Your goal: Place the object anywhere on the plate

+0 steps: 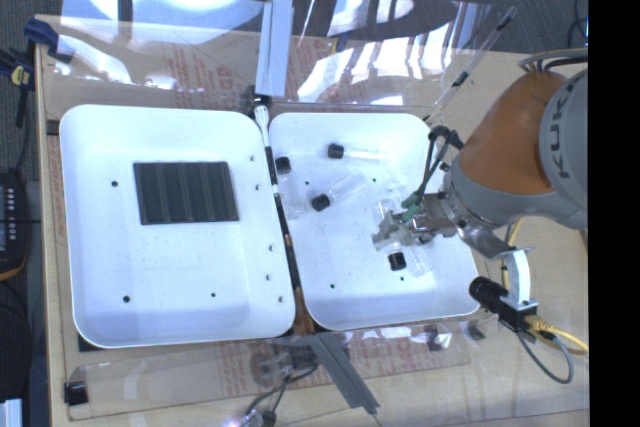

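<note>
The plate (186, 192) is a dark grey ribbed rectangle lying flat in the left bin (90, 295). Several clear vials with black caps lie in the right bin (350, 310): one at the back (335, 152), one by the left wall (282, 165), one near the middle (320, 202) and one toward the front right (397, 261). My gripper (393, 229) hangs low over the right part of the right bin, just above the front-right vial. Clear plastic glints around it, and I cannot make out anything held.
A raised divider (278, 215) separates the two bins. Clear plastic sheets (300, 25) stand behind them. The arm's orange band (510, 135) and grey wrist overhang the right bin's right edge, with cables (545, 330) on the bench at the front right.
</note>
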You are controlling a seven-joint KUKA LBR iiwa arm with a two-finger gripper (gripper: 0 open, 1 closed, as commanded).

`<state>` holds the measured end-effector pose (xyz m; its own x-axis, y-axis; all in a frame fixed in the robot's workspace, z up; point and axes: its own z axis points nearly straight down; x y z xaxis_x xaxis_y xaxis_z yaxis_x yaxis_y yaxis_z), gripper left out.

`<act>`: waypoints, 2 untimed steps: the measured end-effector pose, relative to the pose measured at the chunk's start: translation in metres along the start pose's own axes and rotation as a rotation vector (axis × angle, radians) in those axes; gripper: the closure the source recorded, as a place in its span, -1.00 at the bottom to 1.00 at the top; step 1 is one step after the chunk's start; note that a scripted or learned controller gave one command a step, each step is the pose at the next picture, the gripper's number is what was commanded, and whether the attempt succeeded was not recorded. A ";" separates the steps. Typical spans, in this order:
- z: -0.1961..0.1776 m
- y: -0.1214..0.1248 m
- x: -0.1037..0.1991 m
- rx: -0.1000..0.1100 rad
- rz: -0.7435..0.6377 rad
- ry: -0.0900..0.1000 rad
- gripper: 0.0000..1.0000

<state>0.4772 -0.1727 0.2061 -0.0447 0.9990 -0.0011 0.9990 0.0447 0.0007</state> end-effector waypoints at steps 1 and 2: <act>0.036 0.007 0.045 0.005 -0.045 0.002 1.00; 0.015 0.037 0.103 0.003 -0.189 0.002 1.00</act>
<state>0.5092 -0.0684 0.1908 -0.2312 0.9729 0.0012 0.9729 0.2312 -0.0027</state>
